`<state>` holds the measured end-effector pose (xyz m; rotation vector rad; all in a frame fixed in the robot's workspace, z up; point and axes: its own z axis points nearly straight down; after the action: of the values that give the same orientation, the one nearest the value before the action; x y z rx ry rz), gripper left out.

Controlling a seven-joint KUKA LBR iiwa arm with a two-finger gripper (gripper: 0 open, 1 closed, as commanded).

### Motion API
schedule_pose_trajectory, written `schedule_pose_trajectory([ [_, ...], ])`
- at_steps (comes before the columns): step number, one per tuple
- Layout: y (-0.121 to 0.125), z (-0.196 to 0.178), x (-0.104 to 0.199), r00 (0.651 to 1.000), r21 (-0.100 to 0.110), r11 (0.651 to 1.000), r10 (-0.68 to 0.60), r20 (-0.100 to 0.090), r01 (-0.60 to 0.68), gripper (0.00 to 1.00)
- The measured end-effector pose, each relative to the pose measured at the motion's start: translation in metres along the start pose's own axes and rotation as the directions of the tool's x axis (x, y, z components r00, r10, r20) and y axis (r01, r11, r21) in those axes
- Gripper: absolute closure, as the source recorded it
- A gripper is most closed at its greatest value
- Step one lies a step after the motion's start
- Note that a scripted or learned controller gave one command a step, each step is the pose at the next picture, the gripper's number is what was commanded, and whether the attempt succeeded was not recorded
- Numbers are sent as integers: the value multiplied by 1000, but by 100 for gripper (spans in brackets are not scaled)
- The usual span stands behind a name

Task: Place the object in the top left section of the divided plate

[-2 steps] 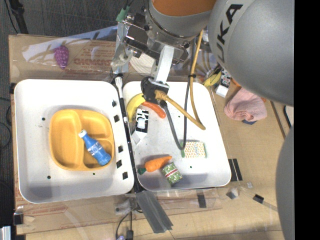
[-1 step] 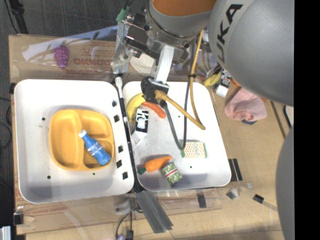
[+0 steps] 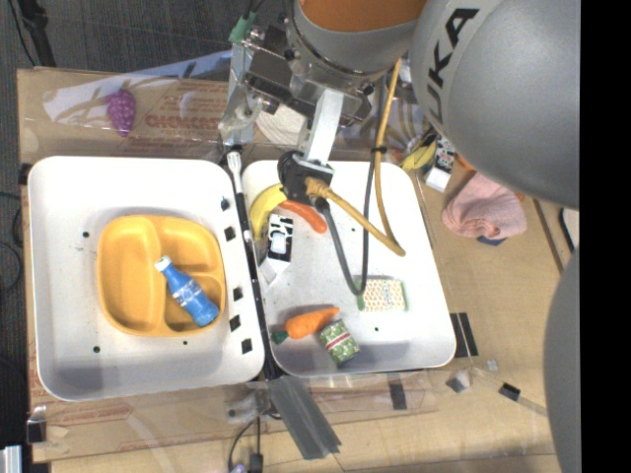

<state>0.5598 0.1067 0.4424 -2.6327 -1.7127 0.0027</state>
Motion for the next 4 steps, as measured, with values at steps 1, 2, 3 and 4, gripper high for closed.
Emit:
schedule_pose_trajectory([
  [1, 0, 0, 0, 1000, 0, 1000, 0, 0, 0, 0],
  [2, 0, 0, 0, 1000, 0, 1000, 0, 0, 0, 0],
  [3, 0, 0, 0, 1000, 0, 1000, 0, 0, 0, 0],
  [4, 0, 0, 0, 1000, 0, 1000, 0, 0, 0, 0],
])
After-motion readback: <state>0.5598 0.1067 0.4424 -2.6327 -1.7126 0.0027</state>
